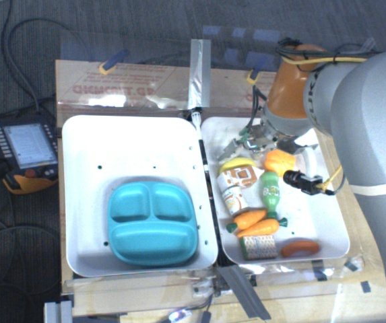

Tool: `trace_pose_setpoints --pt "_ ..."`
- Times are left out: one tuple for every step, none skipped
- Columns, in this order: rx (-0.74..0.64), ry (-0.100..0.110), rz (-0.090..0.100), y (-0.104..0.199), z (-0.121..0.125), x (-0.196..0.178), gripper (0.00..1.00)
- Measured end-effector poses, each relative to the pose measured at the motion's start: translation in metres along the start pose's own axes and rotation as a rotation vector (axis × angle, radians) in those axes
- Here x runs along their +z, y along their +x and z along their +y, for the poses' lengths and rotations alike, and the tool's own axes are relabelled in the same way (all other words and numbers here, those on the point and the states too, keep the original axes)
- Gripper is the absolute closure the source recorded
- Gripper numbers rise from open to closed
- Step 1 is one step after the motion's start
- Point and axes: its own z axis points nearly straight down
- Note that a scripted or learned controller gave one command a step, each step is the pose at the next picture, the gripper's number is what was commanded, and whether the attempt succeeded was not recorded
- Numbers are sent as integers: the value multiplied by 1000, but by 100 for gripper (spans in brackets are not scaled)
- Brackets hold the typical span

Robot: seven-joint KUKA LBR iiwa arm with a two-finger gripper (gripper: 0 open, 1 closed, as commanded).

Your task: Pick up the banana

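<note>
The yellow banana lies in the right bin, near its upper left, partly under a white and orange carton. My gripper hangs just above and to the right of the banana, at the end of the arm with the orange band. Its metal tip is small and blurred, a short way from the banana's upper end.
Around the banana lie an orange fruit, a green bottle, two carrots, a ridged block and a sausage. The left bin holds a teal divided tray. A teach pendant lies at far left.
</note>
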Motion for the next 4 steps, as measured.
trace_pose_setpoints --pt "0 -1 1 1 1 -9 100" --pt "0 0 1 1 0 -9 0" --pt "-178 -17 -9 5 -31 1 0" --pt "292 -12 -2 -27 -4 3 0"
